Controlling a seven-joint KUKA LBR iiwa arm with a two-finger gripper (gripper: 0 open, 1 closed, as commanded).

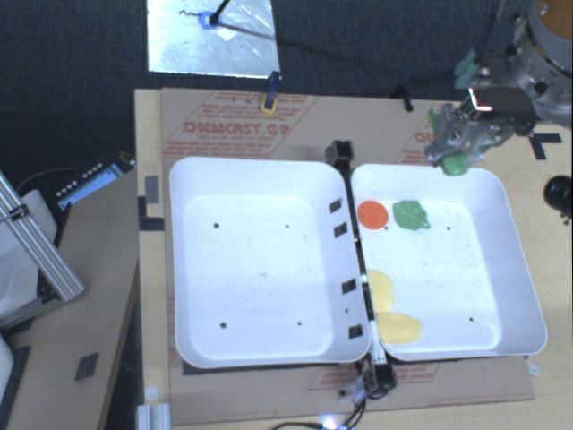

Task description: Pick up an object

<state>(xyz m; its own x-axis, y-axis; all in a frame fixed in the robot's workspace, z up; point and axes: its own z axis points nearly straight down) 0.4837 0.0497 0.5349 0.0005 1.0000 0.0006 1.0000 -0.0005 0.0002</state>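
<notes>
Hanging above the far rim of the right bin (524, 280), the gripper (457, 149) sits at the end of the grey arm (537, 56) that comes in from the upper right, and a small green object (455, 164) shows right at its tip, apparently pinched between the fingers, though the metalwork there is cluttered and the exact contact is hard to read. That green object is lifted over the bin's back edge rather than lying on the bin floor. Inside the right bin, near its back left corner, a round orange disc (372, 214) lies just beside a leafy green piece (410, 215), the two close but apart. Further forward along the bin's left side, a pale yellow piece (380, 289) lies near a brighter yellow piece (399, 328); whether they touch cannot be told. The left bin (192, 267) adjoins the right one along a dark divider (351, 240) with black clips. Both bins rest on a cardboard sheet (233, 119) with red printing, laid on the desk (107, 240). Behind the cardboard, a shiny silver sheet (179, 30) lies on the dark floor, with a thin dark rod ending in a small blue piece (211, 19) over it. A small yellow clip (269, 104) sits at the cardboard's far edge.
</notes>
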